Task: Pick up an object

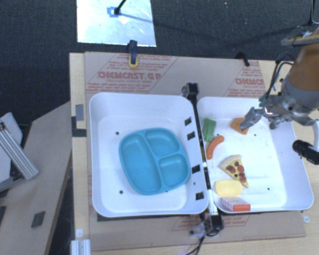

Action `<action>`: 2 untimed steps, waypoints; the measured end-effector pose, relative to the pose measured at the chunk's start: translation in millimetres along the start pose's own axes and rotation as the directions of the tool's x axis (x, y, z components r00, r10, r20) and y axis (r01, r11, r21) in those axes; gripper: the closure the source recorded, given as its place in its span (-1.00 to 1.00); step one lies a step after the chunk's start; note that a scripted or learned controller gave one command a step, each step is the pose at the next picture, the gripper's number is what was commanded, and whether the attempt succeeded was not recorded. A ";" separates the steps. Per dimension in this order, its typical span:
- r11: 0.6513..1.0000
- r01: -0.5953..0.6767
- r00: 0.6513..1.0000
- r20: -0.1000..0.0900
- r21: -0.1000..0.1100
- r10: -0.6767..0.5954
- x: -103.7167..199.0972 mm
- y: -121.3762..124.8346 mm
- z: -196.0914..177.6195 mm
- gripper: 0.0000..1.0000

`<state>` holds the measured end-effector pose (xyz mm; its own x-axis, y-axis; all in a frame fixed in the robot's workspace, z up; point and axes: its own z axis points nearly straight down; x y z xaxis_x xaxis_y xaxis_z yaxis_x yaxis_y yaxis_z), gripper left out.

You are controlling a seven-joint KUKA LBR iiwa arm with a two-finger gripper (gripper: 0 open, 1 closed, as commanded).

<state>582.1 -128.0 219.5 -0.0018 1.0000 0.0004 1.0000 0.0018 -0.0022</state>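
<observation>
On the left we see the left bin (103, 110), and in it a blue divided tray (153, 160) lying flat near the middle; nothing else sits on the tray, so no item has been carried across to it.

Moving right past the black divider (198, 142) between the bins, we come to the right bin (287, 169), where the pickable toy foods lie; a green piece (208, 127) rests close to the divider at the far side, with an orange-red sausage (215, 144) just beside it and slightly nearer; nearer again lies a pizza slice (235, 169), then a yellow block (228, 187), and at the near rim a small white-and-red packet (234, 205); all of these lie on the bin floor, apart from the arm.

Further right and toward the far wall sits a small orange item (238, 124); the gripper (251, 119) hovers just beside it, its grey tip overlapping the item's right edge in our view; we cannot tell whether it is released or clenched, and we cannot tell whether it touches the item at all.

We judge the task barely begun; the arm (308, 73) has reached a likely target, but nothing is visibly grasped or lifted; the closing, the grip and the lift all remain to be done.
</observation>
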 end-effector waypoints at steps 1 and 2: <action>1.000 -0.001 1.000 0.000 0.000 0.001 2.8 2.4 42.2 -1.00; 1.000 -0.001 1.000 0.000 -0.002 0.001 -0.5 4.7 84.3 -1.00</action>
<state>586.6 -128.5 135.2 -0.0005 1.0000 -0.0001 1.0000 0.0005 -0.0005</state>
